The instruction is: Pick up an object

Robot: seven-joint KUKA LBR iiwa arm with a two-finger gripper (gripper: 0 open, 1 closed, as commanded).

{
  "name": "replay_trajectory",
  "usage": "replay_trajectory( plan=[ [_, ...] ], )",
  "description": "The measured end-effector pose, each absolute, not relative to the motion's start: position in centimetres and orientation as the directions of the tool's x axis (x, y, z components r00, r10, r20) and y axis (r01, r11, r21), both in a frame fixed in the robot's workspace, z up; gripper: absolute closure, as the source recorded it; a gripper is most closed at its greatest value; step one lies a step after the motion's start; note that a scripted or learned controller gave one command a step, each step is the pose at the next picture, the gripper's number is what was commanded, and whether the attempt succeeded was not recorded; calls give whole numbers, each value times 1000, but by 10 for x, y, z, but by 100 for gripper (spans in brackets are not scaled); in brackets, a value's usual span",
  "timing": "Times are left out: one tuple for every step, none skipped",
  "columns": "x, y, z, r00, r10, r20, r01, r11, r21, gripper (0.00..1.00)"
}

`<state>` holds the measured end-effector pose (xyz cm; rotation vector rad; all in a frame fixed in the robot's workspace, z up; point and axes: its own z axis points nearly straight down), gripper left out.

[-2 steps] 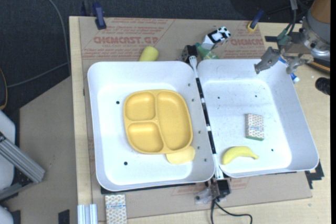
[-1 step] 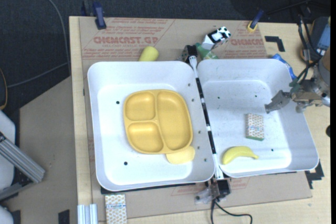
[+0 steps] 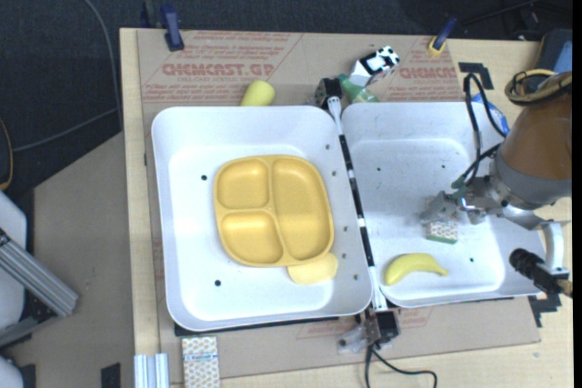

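Gripper [image 3: 447, 215] low in right bin [image 3: 409, 136], directly over a small pale block [image 3: 444, 232]; cannot tell how far jaws are parted or whether block is held. Count: two bins, one banana [image 3: 414, 267] near right bin's front edge, one yellow divided plate [image 3: 273, 209] in left bin [image 3: 182, 195], one yellow piece [image 3: 313, 270] tucked at plate's front rim. Arm [image 3: 536, 154] reaching in from right, wrist angled down.

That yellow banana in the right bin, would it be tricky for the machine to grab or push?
The curved yellow banana looks smooth and glossy, probably a light plastic toy, so it may slip. Its bent shape would likely make it spin or rock rather than slide straight when pushed. It lies close to the white bin's front wall, which may crowd a grasp.
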<state>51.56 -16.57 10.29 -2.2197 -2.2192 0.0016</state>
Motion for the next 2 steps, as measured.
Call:
replay_trajectory(
  plan=[
    [503,-127,84,-1,1000,2,1000,1,-3,0],
    [504,-128,94,0,1000,1,1000,0,0,100]
  ],
)
